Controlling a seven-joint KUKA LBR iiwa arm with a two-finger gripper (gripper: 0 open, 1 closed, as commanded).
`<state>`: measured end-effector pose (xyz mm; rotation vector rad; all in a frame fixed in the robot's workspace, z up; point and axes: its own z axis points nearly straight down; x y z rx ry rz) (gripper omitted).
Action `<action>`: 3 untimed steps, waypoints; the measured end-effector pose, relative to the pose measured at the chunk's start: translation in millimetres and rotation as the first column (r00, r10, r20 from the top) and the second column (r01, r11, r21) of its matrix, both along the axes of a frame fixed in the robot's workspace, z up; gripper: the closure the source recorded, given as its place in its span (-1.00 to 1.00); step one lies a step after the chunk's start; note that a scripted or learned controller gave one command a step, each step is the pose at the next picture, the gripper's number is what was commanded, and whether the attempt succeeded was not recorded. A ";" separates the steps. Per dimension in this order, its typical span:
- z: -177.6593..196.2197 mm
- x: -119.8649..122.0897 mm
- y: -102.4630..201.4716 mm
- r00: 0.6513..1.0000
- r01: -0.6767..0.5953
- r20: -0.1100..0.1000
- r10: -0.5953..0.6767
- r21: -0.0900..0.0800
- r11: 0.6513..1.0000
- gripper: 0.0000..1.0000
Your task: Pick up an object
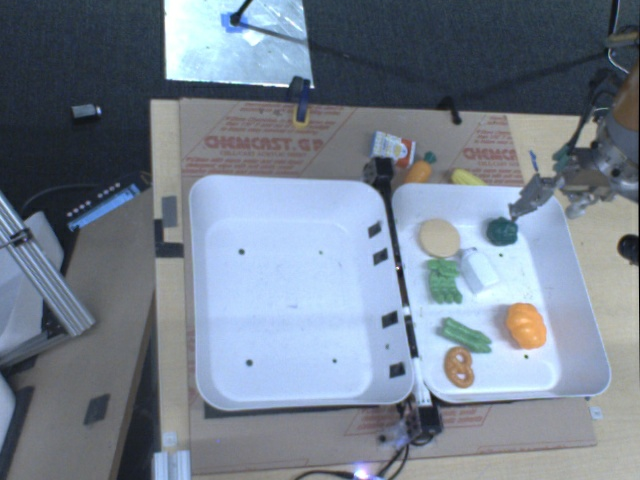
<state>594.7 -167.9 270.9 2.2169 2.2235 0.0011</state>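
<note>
Your arm point(618, 138) comes in from the right edge, high in the frame, with its wrist bent down and to the left. The gripper point(527, 200) points diagonally down-left, its thin fingers point(535, 192) stretched out from the grey wrist block.

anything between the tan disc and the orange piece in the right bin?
Yes. In the camera view a small white block lies between the tan disc and the orange piece.

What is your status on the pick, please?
Gripper above right bin's far edge, nothing seen held. Nearest: dark green toy, just below it. White block, tan disc close by, not touching the toy.
</note>
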 end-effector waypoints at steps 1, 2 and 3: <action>-114.1 -28.4 -40.9 1.000 0.006 -0.010 -0.006 0.001 1.000 -1.00; -182.7 -80.2 -22.1 1.000 0.003 -0.010 -0.003 0.004 1.000 -1.00; -167.6 -75.4 -23.6 1.000 0.001 0.002 -0.001 0.000 1.000 1.00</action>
